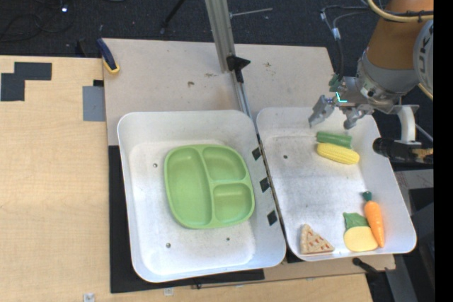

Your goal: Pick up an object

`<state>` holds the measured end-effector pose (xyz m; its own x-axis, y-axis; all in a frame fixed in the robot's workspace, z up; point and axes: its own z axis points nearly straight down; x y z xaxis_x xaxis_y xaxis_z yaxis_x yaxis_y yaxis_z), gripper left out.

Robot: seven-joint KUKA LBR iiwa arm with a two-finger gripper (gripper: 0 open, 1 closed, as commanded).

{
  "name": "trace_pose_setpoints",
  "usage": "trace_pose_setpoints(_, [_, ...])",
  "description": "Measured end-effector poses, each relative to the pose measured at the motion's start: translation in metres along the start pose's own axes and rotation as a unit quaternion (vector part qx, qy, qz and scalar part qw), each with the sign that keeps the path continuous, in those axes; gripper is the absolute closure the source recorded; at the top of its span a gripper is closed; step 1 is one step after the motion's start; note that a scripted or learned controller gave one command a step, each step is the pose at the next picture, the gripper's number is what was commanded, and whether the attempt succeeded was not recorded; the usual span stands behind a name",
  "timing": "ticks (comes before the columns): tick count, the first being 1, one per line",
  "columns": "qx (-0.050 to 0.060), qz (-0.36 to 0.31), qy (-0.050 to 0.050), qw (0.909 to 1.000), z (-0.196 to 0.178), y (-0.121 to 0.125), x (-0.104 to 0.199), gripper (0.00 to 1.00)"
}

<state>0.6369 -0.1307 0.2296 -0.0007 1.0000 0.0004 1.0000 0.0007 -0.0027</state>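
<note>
My gripper (334, 117) hangs over the far edge of the right bin (311, 180), its two fingers spread open with nothing between them. Just below it lies a yellow corn cob with a green husk (337, 150), a short gap from the fingertips. At the bin's near right lie an orange carrot (374, 221), a yellow and green piece (358, 236) and a triangular sandwich slice (313, 240).
The left bin (141, 152) holds a green divided plate (209, 184). A metal post (219, 18) stands behind the two bins. A wooden board (49, 173) lies to the left. Black clips (262, 184) sit along the seam between the bins.
</note>
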Motion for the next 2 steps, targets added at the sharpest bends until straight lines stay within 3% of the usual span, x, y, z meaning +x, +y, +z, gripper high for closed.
trace_pose_setpoints(1, [-0.001, 0.0, 0.0, 1.0, -0.001, 0.0, 0.0, 0.0])
trace_pose_setpoints(2, [0.002, 0.0, 0.0, 1.0, 0.057, -0.009, 0.003, 0.0])
